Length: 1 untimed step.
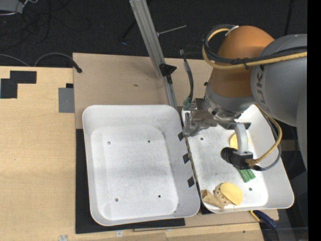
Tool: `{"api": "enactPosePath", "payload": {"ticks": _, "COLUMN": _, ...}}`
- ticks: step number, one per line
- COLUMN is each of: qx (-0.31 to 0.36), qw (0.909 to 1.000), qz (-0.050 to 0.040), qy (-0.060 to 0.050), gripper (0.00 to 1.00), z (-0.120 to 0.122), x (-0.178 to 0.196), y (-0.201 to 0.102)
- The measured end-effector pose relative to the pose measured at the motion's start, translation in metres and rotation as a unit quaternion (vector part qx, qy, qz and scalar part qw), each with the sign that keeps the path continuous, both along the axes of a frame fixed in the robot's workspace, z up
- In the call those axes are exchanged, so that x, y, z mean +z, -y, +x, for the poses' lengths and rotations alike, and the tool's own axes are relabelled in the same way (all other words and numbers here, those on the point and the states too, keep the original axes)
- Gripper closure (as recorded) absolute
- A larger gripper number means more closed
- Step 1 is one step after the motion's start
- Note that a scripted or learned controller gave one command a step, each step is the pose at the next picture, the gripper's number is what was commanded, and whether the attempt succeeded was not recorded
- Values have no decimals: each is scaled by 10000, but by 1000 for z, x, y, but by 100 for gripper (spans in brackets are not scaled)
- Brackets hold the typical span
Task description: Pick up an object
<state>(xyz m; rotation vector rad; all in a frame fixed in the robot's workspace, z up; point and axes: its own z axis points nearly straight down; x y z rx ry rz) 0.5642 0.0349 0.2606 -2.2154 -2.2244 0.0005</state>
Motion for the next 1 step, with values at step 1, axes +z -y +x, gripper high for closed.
{"api": "enactPosePath", "payload": {"ticks": 1, "qx": -1, "qw": 10000, "qz": 0, "qy": -1, "gripper": 100, "z": 19, "x": 0, "y": -44}}
